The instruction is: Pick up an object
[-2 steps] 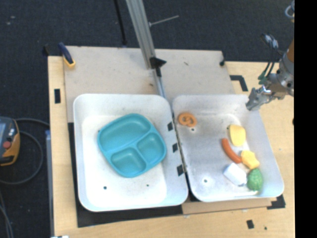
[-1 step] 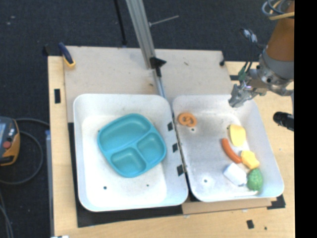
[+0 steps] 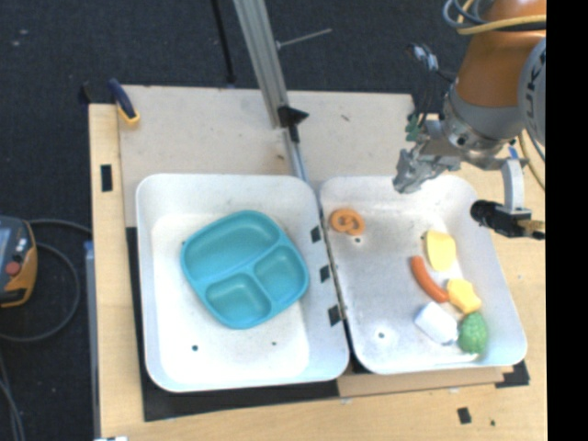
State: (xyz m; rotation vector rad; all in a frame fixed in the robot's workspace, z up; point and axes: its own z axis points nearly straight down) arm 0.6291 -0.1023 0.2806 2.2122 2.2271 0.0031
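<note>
Above right bin's [image 3: 514, 274] rear edge, jaws.

My wrist casing [image 3: 487, 108] looks like dull grey metal under a glossy orange band [image 3: 510, 44]. The two bins [image 3: 230, 191] read as matt white plastic, scuffed and speckled. The teal divided tray [image 3: 243, 266] is smooth plastic with soft sheen. The table [image 3: 202, 127] is pale, matt wood.
</note>
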